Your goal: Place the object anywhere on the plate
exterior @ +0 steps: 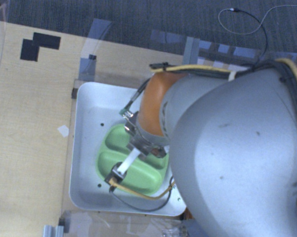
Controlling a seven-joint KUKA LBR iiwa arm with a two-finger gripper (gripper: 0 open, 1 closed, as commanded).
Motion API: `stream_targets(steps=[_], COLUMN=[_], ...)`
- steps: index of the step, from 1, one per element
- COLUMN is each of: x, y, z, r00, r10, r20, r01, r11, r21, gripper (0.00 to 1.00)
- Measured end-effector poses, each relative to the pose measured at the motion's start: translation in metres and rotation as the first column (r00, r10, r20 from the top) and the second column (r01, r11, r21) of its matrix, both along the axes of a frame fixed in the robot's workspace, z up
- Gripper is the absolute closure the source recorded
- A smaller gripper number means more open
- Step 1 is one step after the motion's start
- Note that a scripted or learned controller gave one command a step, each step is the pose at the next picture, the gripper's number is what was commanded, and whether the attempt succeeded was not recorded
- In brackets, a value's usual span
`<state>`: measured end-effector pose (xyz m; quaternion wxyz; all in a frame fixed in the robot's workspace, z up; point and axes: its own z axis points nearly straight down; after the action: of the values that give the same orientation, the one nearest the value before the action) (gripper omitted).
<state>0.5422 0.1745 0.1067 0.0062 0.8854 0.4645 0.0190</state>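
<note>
Left of the grey arm (230, 153), on the pale wooden bench (26, 142): one shallow white bin (84, 150). Contents: a green divided plate (112, 154), lying flat near mid-bin, its right part covered by the arm. A ridge crosses it roughly side to side; its long axis cannot be judged. Over the plate hangs the gripper (144, 141); whether it is spread or pressed together cannot be told.

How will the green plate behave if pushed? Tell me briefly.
The green plate looks like moulded plastic with a raised divider: probably stiff and light. Lying flat in the smooth white bin, it would likely slide, not tip.
</note>
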Motion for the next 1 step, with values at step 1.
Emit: stream_targets(steps=[1], x=[0.0239], y=[-0.0182], z=[-0.0054], r00=[0.983], r10=[0.184], r20=[-0.009], r01=[-0.184], r11=[0.983], r21=[0.005], gripper=[1.00])
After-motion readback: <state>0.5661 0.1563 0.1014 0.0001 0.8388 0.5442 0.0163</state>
